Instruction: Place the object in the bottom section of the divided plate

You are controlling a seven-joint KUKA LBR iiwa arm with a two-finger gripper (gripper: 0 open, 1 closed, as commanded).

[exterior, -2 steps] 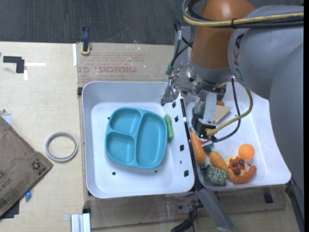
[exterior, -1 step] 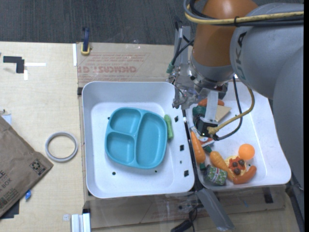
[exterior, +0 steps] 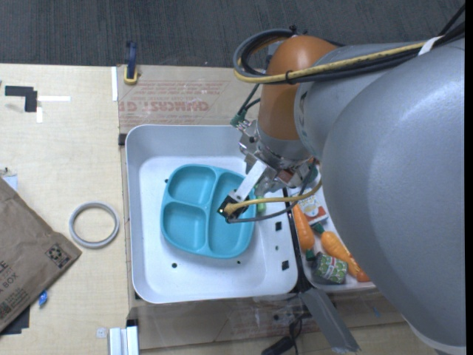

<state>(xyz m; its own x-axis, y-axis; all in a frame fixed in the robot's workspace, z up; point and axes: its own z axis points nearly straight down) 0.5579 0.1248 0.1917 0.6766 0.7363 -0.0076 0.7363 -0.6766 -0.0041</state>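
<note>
A light blue divided plate [exterior: 199, 211] with three sections lies in the left white bin [exterior: 148, 268], right of the bin's middle. The gripper [exterior: 257, 196] hangs low over the plate's right rim, below the orange band of the wrist [exterior: 284, 87]. A small green bit shows right at the gripper, and I cannot tell what it is or whether it is held. The plate's three sections look bare where they show. The large grey arm hides most of the right bin.
In the right bin lie two orange carrots [exterior: 303, 231] [exterior: 344, 251], a green vegetable [exterior: 329, 269] and a white packet [exterior: 315, 211]. On the bench to the left are a grey tape ring [exterior: 94, 222] and a brown cardboard box [exterior: 26, 257].
</note>
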